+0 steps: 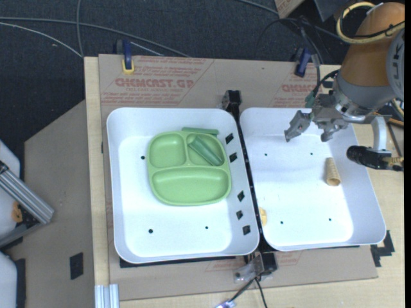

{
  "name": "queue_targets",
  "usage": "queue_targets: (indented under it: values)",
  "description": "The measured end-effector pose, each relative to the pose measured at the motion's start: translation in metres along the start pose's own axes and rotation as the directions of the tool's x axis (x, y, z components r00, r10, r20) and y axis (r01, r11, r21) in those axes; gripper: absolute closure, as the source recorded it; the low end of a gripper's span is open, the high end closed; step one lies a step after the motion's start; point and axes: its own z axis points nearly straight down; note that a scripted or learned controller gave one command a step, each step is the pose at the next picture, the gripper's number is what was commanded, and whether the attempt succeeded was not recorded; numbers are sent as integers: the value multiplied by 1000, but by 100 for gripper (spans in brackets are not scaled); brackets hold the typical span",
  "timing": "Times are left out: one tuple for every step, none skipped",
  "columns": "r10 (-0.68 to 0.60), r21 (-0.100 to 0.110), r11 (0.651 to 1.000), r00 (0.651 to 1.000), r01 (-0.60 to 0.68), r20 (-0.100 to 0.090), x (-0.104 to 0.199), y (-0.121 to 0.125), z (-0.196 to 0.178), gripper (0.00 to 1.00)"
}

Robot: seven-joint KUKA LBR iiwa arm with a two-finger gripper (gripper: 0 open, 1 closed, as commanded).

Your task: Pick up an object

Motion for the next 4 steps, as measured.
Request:
queue_targets:
  values:
    - [-3,-14,1000,1000,3,2,0,3,-8,0]
    - [-1,-8,1000,1000,1,1,-7,2,52,0]
    - [-3,-9,1000,1000,3,1,-3,0,114,0]
    - [-2,-12,1000,1000,2,2,-2,0,119,0]
